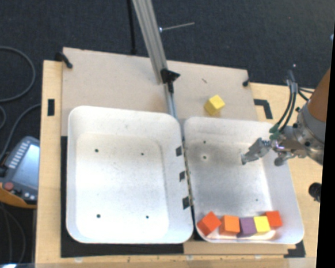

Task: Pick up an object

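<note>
Gripper point(265, 151) sits over the right bin point(279, 185), near its upper right part, with the wrist entering from the right edge. Its fingers hang spread and nothing is seen between them; state judged released, holding nothing.

Candidate objects: five blocks lie in a row along the near wall of the right bin. From left: a red-orange block point(209, 222), an orange block point(231, 224), a purple block point(247, 226), a yellow block point(262, 225) and a red block point(274, 219). They appear to touch one another. A yellow cube point(214, 104) rests on the board point(114, 80) beyond the bins, apart from everything. The left bin point(124, 173) holds no block.

Assessment: step in hand is the approach; the tool is well apart from the row.

Recommendation: choose an end block, since the middle ones leave no room for a finger at either side. Turn the fingers to close across the free faces, front to back, and descend squarely. The nearby bin wall may obstruct one finger; allow for that.
</note>
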Robot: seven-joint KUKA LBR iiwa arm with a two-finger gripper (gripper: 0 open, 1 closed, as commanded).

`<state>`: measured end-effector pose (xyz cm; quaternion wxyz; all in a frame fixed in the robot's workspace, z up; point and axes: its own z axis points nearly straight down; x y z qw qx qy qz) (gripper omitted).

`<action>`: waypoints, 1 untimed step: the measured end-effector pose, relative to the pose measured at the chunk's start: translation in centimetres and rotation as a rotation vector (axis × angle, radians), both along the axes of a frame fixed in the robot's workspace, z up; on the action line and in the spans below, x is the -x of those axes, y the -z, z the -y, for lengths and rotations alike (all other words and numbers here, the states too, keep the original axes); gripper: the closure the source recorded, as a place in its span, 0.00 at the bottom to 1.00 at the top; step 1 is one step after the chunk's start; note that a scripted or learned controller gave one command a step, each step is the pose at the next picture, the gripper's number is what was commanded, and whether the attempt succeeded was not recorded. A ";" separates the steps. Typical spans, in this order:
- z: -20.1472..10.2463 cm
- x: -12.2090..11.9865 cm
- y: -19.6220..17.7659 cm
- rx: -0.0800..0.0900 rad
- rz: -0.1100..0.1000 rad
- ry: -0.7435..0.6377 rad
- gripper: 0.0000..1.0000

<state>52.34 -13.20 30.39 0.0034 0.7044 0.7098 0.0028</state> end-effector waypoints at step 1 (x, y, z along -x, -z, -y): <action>-7.6 -0.1 11.2 -0.003 -0.016 0.001 0.00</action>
